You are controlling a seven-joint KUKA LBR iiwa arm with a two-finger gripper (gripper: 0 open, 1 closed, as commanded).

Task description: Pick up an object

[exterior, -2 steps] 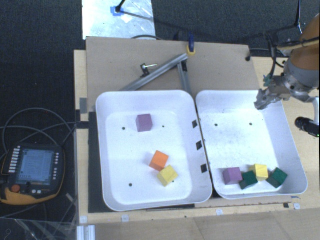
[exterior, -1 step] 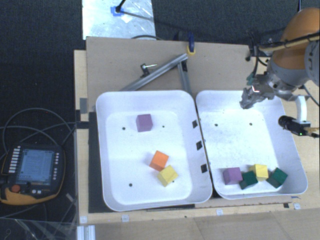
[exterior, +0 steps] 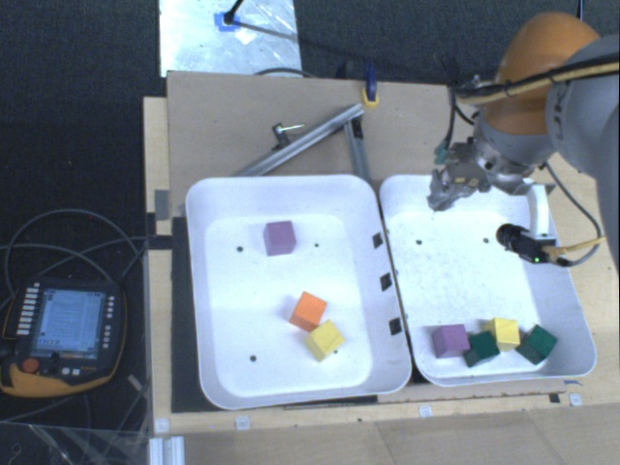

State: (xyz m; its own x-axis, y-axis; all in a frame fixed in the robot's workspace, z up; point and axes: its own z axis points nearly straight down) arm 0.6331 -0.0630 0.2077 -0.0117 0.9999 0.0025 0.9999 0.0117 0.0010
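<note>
My gripper (exterior: 443,198) hangs over the far left corner of the right bin (exterior: 484,260), with no block near it. Far from it, along that bin's near edge, sits a row of blocks: a purple block (exterior: 449,340), a dark green block (exterior: 480,348), a yellow block (exterior: 506,332) and a second green block (exterior: 538,342). The left bin (exterior: 223,260) holds a purple block (exterior: 279,237), an orange block (exterior: 308,310) and a yellow block (exterior: 325,340) touching the orange one.
A metal bar (exterior: 300,139) lies slanted on the brown board behind the bins. A black cable connector (exterior: 518,240) hangs over the right bin's far right side. A teach pendant (exterior: 63,332) lies on the floor at the left.
</note>
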